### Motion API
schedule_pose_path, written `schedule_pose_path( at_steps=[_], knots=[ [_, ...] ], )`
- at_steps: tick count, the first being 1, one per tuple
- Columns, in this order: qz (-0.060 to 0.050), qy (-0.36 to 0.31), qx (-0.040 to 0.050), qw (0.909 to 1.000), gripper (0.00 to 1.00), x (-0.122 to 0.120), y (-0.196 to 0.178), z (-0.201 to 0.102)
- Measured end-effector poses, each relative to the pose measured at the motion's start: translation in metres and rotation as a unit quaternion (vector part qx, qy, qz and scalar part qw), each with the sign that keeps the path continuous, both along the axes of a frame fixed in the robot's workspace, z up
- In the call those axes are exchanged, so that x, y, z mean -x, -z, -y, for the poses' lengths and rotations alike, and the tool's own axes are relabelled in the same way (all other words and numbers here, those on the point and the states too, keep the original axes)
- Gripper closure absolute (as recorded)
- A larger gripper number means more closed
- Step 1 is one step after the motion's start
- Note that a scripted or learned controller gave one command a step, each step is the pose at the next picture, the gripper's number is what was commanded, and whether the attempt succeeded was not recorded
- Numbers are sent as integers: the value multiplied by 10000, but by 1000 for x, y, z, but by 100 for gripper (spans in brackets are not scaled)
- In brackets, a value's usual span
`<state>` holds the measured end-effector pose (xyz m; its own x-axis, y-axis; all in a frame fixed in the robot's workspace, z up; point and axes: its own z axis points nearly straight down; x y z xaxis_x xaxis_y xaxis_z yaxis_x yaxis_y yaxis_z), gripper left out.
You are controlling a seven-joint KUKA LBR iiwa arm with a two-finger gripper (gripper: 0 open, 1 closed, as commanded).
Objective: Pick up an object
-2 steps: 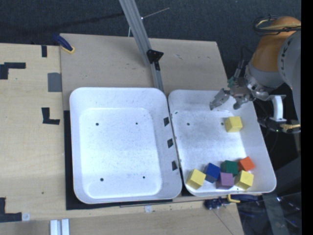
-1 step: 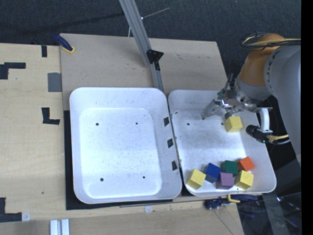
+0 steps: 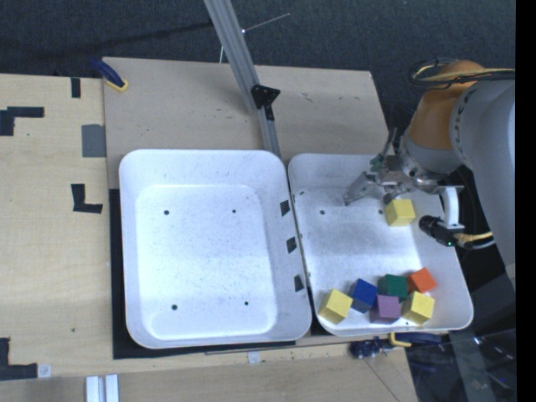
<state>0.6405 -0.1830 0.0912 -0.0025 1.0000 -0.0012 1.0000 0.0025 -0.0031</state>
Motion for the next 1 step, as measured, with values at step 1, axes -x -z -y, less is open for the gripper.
schedule_pose_path(
  at_steps=[1],
  knots=[
    [4,-8,2,10000,100,-1,-11,-1]
  ],
)
